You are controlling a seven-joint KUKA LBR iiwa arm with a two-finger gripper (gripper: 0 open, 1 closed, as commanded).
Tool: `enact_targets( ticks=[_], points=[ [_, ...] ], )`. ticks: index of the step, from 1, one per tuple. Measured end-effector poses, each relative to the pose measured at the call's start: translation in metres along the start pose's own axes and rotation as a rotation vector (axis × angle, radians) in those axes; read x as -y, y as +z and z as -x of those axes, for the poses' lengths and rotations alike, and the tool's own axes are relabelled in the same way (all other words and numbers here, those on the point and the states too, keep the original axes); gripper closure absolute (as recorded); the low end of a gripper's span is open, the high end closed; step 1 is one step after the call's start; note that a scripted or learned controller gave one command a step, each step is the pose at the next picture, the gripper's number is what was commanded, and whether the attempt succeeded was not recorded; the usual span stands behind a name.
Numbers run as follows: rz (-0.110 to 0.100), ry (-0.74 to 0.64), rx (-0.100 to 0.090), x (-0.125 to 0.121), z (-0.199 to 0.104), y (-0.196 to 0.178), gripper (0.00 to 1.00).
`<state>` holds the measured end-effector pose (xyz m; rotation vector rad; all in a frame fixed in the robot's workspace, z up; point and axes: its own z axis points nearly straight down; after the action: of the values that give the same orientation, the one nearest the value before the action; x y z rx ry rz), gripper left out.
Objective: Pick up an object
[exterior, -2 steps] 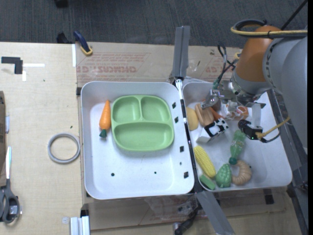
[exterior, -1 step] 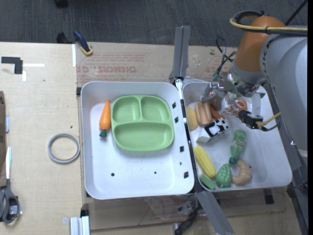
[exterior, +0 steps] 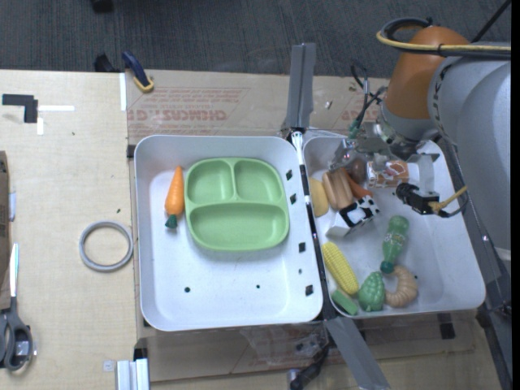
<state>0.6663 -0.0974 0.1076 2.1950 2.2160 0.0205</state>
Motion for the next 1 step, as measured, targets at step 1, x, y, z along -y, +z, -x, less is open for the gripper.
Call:
enact_targets(
  ticks=[1],
  points=[
    [0.003, 0.079, 0.001, -0.0004, 0.0060, -0.0001, 0.00]
  ],
)
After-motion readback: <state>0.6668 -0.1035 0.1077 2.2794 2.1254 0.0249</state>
